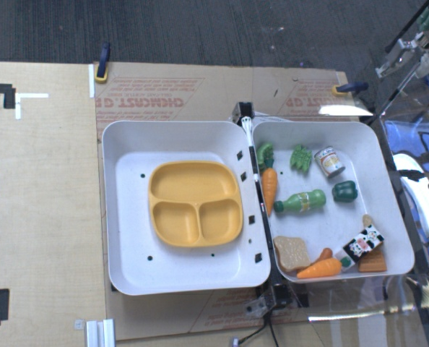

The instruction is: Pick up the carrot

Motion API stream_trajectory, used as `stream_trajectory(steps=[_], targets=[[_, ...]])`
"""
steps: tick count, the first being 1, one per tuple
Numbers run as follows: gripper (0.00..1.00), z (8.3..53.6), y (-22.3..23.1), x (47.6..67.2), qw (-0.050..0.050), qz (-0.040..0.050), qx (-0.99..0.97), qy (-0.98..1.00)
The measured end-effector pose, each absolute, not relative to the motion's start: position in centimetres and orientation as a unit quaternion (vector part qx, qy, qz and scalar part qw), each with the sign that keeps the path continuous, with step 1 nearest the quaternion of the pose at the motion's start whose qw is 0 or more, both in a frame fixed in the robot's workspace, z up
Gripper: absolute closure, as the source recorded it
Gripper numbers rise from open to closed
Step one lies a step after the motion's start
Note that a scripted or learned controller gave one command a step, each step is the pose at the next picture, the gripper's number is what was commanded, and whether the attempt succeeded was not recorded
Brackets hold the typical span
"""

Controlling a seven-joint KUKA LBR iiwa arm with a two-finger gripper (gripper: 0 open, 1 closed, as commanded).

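A carrot (pixel 269 184) with a green leafy top lies along the left wall of the right bin (pixel 389 194), tip pointing toward the front. A second carrot (pixel 320 268) lies on its side at the front of the same bin, between a bread slice (pixel 292 252) and a cow-patterned carton (pixel 363 244).
The right bin also holds a green bottle (pixel 302 202), a green leafy piece (pixel 300 157), a small can (pixel 330 161), a green pepper (pixel 344 191) and an orange block (pixel 373 264). A yellow divided plate (pixel 196 202) sits in the left bin (pixel 115 194).
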State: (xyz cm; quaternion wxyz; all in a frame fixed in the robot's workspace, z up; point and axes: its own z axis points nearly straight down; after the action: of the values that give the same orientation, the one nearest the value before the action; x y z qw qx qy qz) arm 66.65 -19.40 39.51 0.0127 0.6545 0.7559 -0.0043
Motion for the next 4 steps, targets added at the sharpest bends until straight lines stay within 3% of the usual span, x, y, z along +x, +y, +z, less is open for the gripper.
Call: stream_trajectory(steps=[1, 2, 3, 4], targets=[[1.0, 40.44, -19.39, 66.81, 0.016, -0.0051, 0.653, 0.757], [0.0, 40.43, -19.36, 66.81, 0.015, -0.0051, 0.653, 0.757], [1.0, 41.35, -19.34, 66.98, 0.019, -0.0056, 0.652, 0.758], [0.0, 41.34, -19.31, 66.98, 0.018, -0.0056, 0.651, 0.758]])
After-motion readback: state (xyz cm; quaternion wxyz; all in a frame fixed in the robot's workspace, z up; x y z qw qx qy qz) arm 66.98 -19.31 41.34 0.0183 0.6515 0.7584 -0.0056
